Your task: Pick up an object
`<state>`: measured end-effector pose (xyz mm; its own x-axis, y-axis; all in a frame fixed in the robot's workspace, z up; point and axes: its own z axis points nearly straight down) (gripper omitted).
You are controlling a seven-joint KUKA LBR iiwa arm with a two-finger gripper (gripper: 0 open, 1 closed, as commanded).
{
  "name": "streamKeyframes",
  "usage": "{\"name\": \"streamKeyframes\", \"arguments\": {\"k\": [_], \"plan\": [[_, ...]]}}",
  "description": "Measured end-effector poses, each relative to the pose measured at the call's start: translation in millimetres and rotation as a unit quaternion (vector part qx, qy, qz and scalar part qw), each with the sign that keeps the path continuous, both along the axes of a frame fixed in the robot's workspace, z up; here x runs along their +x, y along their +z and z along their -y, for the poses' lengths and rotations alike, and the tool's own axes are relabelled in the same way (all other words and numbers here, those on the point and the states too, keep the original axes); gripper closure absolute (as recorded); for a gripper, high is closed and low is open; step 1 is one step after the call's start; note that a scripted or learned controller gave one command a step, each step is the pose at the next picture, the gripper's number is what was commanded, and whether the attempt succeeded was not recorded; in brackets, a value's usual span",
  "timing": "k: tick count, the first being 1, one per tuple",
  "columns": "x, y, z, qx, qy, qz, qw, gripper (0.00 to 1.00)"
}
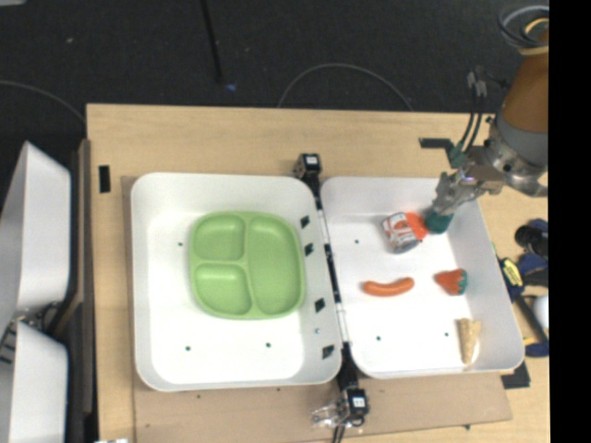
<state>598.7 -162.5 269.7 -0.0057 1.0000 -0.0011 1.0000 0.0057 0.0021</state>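
Observation:
The right bin [369, 340] holds a small silver and red can [399, 231] lying on its side, with an orange and teal toy carrot [428, 223] touching it on the right. An orange hot dog [388, 287] lies mid-bin. A red strawberry with a green top [452, 281] is to its right, and a tan wedge [470, 340] rests near the front right corner. My gripper [450, 197] hangs at the bin's far right, just above the carrot's teal end. Nothing shows between its fingers.
The left bin [157, 340] contains a green divided plate [247, 264]. Black clips run along the seam between the bins [325, 275]. Blue and yellow tools [528, 266] lie on the bench at the right edge.

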Motion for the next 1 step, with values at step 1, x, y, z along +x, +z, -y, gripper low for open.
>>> {"name": "streamKeyframes", "arguments": {"k": [1], "plan": [[10.0,-12.7,-54.2,0.0003,0.000,-0.001,1.0000,1.00]]}}
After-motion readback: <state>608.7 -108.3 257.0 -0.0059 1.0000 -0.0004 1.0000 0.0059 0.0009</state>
